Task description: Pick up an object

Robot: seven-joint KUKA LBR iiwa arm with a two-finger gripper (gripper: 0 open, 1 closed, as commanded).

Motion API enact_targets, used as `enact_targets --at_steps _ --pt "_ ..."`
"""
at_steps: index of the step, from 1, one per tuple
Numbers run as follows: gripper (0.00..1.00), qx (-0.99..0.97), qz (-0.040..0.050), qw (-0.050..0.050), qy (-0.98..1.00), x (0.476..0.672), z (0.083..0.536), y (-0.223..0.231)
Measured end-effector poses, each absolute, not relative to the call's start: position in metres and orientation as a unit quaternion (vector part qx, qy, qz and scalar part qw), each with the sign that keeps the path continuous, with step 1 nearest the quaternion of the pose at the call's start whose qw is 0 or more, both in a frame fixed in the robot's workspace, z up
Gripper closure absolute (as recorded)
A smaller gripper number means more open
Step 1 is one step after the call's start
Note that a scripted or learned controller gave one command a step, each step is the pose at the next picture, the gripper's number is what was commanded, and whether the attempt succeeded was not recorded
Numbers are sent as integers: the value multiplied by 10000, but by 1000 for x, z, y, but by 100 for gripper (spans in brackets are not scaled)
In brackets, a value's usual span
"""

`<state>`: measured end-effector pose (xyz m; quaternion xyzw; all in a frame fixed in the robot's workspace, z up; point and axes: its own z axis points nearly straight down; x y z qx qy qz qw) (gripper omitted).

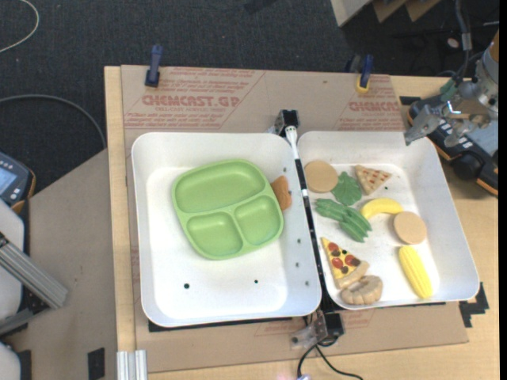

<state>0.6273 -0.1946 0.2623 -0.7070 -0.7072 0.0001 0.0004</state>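
Observation:
The right bin (453,212) holds toy food: a round tan cookie (321,176), a pizza slice (372,178), a green leafy piece (346,188), green beans (345,217), a banana (382,207), a tan disc (409,228), a corn cob (416,271), a second pizza slice (344,260) and a brown lumpy piece (362,290). My gripper (421,127) hangs over the bin's far right corner, above and apart from all the food. Nothing shows in its grasp.
The left bin (154,275) carries a green divided plate (228,208), with a small orange-brown piece (281,193) against its right rim. A black bar (297,172) runs between the bins. Clamps (153,66) hold the cardboard base at the back.

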Motion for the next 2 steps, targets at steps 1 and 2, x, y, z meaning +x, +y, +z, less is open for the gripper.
enact_targets --at_steps 1,2 --pt "0 -7067 38 81 -7074 662 84 -172" --pt "100 -7062 -5 -17 -7080 668 106 -175"
